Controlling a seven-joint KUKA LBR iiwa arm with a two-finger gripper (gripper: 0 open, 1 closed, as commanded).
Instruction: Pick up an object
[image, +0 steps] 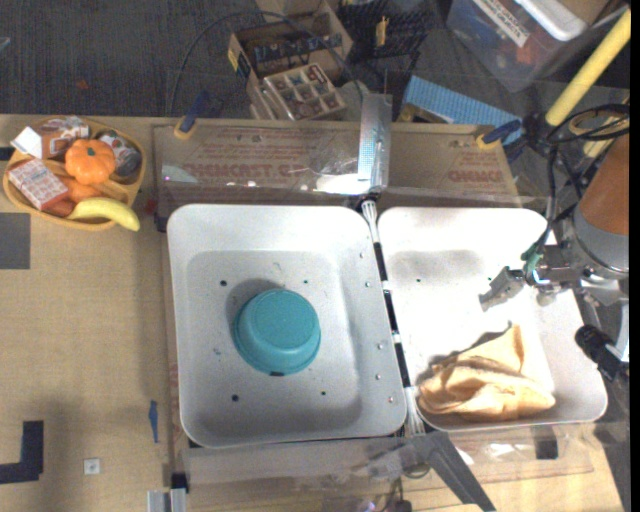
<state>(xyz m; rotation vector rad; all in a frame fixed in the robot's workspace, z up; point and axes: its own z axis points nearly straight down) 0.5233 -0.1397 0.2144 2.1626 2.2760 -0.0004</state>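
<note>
A teal bowl (278, 331) lies upside down in the middle of the left bin (200, 240). A crumpled tan-orange cloth (487, 380) rests in the near part of the right bin (440, 250), against its front wall. My gripper (500, 288) hangs over the right bin's right side, just above and behind the cloth's raised corner, with nothing visibly in it. The grey arm with its orange band (605, 205) comes in from the right edge.
A wooden dish (20, 190) with a toy pumpkin, a banana and small boxes sits on the bench at the far left. A low cardboard wall (260, 165) runs behind both bins. Cables and a yellow pole (590, 65) stand at the back right.
</note>
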